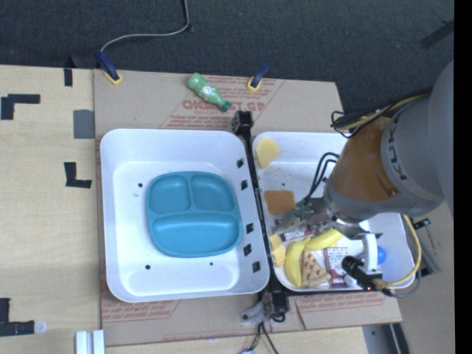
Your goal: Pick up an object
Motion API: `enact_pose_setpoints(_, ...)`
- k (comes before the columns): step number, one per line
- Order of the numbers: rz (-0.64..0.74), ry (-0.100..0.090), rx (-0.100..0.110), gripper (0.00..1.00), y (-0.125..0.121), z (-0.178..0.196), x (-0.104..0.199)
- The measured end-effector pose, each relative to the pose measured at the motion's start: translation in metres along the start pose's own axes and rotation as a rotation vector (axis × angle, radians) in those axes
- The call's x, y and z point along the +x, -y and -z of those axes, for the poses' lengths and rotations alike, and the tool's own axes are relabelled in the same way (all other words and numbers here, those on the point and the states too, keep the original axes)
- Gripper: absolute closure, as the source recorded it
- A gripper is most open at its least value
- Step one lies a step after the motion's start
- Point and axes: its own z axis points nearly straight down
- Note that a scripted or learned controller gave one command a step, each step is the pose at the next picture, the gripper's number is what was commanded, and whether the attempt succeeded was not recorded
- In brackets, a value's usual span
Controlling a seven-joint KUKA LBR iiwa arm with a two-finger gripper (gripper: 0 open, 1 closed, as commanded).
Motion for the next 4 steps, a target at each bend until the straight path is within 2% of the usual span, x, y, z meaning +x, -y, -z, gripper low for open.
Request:
enact_pose_setpoints(1,0.0,0.003,-0.005,0.0,-0.061,0.0,-0.005)
enact_pose_setpoints(2,0.0,0.003,-0.004,0.0,-0.105,0.0,-0.014)
enact_pose_setpoints(3,-0.001,0.005,-0.003,0.0,-0.093,0.0,-0.002)
enact_pose_setpoints(4,-0.001,0.005,-0.003,1.0,-0.093,0.01,-0.002)
